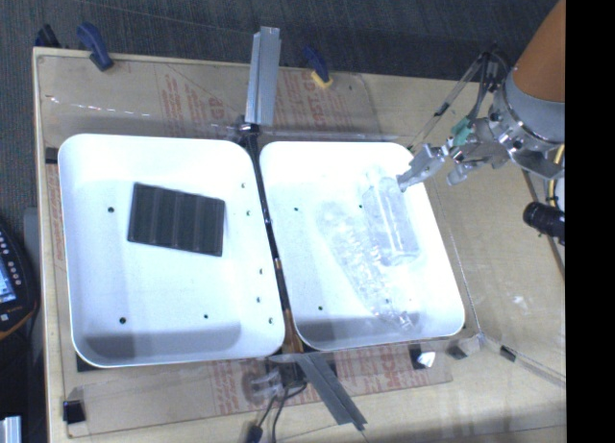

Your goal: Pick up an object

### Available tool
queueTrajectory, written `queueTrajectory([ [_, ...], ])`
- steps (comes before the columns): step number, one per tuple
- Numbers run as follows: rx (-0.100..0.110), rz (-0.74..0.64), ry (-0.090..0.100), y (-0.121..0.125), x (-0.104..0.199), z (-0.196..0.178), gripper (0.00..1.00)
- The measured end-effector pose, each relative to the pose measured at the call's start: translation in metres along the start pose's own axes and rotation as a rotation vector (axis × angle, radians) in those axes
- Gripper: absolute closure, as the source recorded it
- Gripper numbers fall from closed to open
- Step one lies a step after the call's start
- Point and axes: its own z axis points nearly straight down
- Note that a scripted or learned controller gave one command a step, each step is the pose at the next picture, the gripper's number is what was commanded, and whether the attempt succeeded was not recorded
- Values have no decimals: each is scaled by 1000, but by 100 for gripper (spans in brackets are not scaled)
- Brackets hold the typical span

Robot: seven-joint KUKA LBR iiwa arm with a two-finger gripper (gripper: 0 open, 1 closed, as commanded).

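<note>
Nearest the lens, along the bench's front edge, a grey metal bracket (322,391) angles out from under the seam where the two bins meet. Moving from the left, the left bin (86,287) holds a dark ribbed rectangular pad (177,219) lying flat in its upper middle, slightly skewed. Blue clamps (94,47) grip the bench's far edge, and an upright grey post (262,76) stands behind the bins' divide. Next, the right bin (307,321) holds clear plastic objects (370,249) grouped right of its centre, their outlines hard to separate against the white floor. At the right, the gripper (415,170) hangs over the right bin's upper right corner, just beside the topmost clear piece; whether its fingers are spread or closed cannot be told.
</note>
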Motion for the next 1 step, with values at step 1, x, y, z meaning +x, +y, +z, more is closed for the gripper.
queueTrajectory([
  [1,3,1,1,-10,-6,17,0],
])
